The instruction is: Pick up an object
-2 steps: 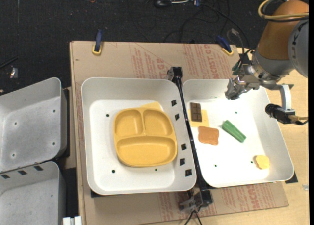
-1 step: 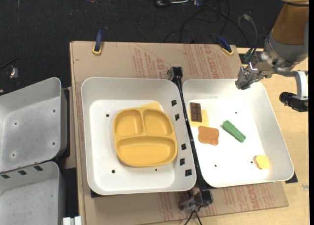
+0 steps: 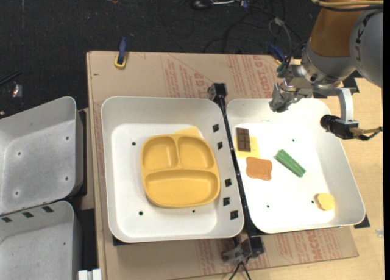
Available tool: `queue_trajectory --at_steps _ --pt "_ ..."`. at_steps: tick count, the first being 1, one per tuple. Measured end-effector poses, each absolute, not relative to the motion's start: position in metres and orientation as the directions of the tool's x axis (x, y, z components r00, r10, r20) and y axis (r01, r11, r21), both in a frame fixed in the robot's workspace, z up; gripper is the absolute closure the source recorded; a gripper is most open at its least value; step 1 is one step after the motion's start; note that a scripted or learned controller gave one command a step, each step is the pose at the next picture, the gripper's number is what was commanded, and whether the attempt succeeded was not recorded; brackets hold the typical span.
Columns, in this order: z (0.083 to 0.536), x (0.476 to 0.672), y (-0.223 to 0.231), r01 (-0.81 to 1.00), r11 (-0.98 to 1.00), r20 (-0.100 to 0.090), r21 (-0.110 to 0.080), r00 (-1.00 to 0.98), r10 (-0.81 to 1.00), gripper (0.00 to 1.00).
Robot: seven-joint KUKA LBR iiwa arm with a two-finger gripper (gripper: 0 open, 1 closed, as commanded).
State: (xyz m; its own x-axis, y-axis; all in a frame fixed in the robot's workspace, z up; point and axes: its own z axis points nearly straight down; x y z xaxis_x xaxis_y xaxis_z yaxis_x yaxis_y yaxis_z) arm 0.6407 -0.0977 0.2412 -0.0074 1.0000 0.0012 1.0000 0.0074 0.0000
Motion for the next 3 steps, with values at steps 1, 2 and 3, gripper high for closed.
queue_trajectory --at_steps 1,2,3 --pt "0.239 0.641 -0.054 1.0 0.007 0.001 0.0 -0.007 1.0 1.0" --pt "0.229 0.642 -0.008 1.0 0.007 0.001 -0.001 -0.007 1.0 1.0" --pt "0.238 0.638 0.054 1.0 0.009 0.002 0.001 -0.009 1.0 1.0"
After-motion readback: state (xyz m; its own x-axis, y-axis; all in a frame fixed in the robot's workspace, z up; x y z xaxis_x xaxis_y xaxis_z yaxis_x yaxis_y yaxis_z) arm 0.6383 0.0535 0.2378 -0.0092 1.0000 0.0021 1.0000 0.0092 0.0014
